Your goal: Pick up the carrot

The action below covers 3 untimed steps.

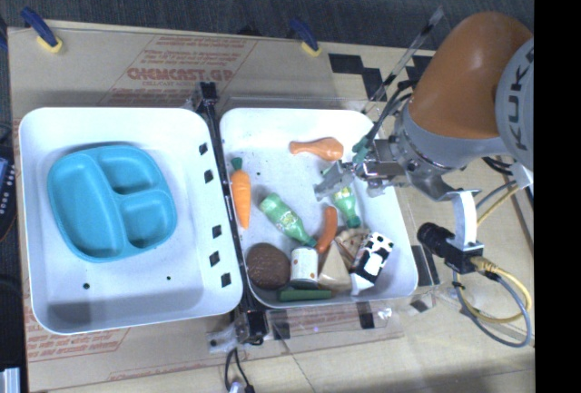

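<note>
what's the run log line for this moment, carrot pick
stage: approach | gripper: over right bin, near green bottle | carrot: at bin's left wall, not held | left bin: blue tray

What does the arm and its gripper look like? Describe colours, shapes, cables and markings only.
The arm is bulky and rounded, with a large orange dome-shaped band above a grey wrist section. Dark letters run along its right side. The gripper is a small, metallic grey assembly with some green near it. Thin dark cables run up beside the arm, and yellowish looped cables lie below it.
</note>
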Each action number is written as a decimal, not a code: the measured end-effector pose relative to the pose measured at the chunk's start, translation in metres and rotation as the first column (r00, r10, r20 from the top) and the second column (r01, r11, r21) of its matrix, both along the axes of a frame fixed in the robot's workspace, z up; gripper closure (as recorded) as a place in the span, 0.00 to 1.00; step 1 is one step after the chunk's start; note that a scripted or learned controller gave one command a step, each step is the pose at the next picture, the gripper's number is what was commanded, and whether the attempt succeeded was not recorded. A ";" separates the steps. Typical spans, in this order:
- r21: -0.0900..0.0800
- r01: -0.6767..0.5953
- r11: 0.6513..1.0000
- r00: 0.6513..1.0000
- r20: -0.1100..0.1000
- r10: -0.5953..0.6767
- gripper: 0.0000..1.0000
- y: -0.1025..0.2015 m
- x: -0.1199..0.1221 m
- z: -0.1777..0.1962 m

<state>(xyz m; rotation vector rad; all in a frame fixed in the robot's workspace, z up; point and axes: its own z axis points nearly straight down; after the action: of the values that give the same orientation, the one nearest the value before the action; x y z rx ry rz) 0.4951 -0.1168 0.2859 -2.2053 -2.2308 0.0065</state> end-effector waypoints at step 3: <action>-0.004 0.281 0.960 0.960 -0.009 -0.281 0.00 0.025 0.100 -0.182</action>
<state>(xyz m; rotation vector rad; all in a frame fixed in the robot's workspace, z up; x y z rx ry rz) 0.5954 -0.0923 0.1034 -2.4950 -1.8925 0.0180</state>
